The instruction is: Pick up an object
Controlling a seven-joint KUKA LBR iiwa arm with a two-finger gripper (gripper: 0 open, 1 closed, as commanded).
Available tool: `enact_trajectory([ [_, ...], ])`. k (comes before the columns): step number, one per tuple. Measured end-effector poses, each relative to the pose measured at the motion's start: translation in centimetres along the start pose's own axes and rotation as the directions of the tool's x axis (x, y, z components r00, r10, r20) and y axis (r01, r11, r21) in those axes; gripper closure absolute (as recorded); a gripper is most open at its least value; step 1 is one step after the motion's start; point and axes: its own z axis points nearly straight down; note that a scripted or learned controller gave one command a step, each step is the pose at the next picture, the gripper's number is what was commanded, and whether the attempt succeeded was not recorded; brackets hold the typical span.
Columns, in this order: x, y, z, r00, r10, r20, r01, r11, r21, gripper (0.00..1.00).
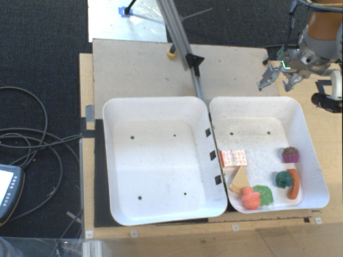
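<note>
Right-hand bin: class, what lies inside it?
The right-hand bin holds a pink-and-white block, tan wedge, red lump, green piece, teal piece, orange stick and maroon cupcake-like toy. Their undersides are hidden.

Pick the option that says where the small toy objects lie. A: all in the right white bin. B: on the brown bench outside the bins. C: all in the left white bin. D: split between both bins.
A: the pink-and-white checked block, purple cupcake-shaped toy and orange carrot-shaped toy all sit inside the right white bin.
</note>
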Motion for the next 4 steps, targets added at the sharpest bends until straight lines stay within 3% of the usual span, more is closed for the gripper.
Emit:
enact_trajectory([
  [1,0.0,0.1,-0.2,1.000,-0.002,0.002,0.002,1.000,-0.003,0.00],
  [4,1.6,-0.8,15.7,1.000,-0.002,0.000,0.002,1.000,0.002,0.00],
])
